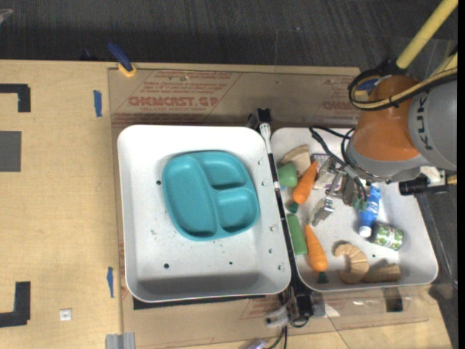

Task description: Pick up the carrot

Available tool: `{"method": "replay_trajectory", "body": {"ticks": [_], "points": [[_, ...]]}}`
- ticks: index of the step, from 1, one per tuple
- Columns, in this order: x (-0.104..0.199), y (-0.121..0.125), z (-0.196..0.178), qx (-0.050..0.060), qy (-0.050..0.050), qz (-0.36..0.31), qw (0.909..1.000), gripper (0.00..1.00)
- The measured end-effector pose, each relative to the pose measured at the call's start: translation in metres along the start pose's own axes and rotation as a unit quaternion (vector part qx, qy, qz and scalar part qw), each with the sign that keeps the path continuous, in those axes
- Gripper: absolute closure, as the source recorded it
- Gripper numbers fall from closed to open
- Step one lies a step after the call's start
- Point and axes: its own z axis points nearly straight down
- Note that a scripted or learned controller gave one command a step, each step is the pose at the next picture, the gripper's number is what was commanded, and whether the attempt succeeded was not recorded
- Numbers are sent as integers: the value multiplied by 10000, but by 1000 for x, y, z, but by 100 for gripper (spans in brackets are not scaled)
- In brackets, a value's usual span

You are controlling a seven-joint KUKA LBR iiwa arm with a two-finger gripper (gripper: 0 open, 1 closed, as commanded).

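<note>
Right of frame centre, I see the gripper (330, 195) hanging over the right bin (425, 257); its fingers appear apart with nothing between them. Two carrots lie there: upper carrot (305, 184) just left of the gripper, lower carrot (315, 247) below it. I judge the pick not yet made. Cardboard (174, 97) lettering at upper frame reads roughly "CHEMCAST".

A robotics lab — a cardboard-topped table (58, 195) marked with black and blue tape, two white bins (138, 267) of toy food, dark carpet (218, 13) behind.
</note>
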Motion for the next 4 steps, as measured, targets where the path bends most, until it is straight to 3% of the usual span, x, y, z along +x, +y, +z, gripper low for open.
{"method": "replay_trajectory", "body": {"ticks": [1,2,3,4], "points": [[7,-4,0,6,7,1308,9914,0],[14,-9,0,1,14,2670,9637,0],[-3,-1,1,6,16,5004,8658,0],[-56,5,3,54,52,5058,8626,0]]}}
